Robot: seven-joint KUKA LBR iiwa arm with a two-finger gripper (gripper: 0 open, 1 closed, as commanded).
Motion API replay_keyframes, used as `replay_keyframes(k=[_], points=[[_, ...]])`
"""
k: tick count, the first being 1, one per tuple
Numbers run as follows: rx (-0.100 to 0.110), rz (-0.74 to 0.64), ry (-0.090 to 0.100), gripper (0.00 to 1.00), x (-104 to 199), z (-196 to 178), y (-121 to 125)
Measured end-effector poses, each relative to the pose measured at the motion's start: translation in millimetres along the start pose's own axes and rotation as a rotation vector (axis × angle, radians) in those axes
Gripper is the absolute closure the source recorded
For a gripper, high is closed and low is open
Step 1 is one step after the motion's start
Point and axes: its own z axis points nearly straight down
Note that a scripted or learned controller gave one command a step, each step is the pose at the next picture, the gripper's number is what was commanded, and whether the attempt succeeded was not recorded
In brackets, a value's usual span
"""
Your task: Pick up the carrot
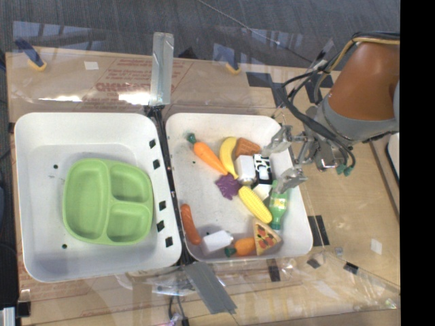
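Front rim of the right bin [299, 250]: lying nearest the camera, with a pizza slice [266, 238], a white block [217, 240] and a small orange piece [242, 247] crowding against it.

Gripper [287, 160]: I am hanging it over the right edge of the right bin, my fingers [276, 141] spreading apart, one toward the back and one toward the front, with nothing sitting between them.

Contact: I am hovering just beside a white and black box [262, 168] and above a green bottle [278, 207]; I cannot tell whether I am touching either.

Carrot [206, 153]: lying in the back left part of the right bin, orange with a green top pointing to the back left corner, well apart from my fingers.

Neighbours of the carrot: a banana [228, 153] sitting just to its right, a purple piece [228, 186] near its tip.

Other items: a corn cob [254, 203] lying mid-bin, a sausage [188, 223] running along the left wall.

Open room: bare white floor showing left of and in front of the carrot.

Left bin [34, 182]: holding a green divided plate [107, 200].
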Motion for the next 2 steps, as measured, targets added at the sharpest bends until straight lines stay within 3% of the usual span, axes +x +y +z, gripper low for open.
replay_keyframes(k=[1, 2], points=[[-0.005, -0.044, 0.005, 0.0, -40.0, 62.9, 36.2], [-0.006, -0.15, 0.006, 0.0, -66.6, 147.1, 89.5]])
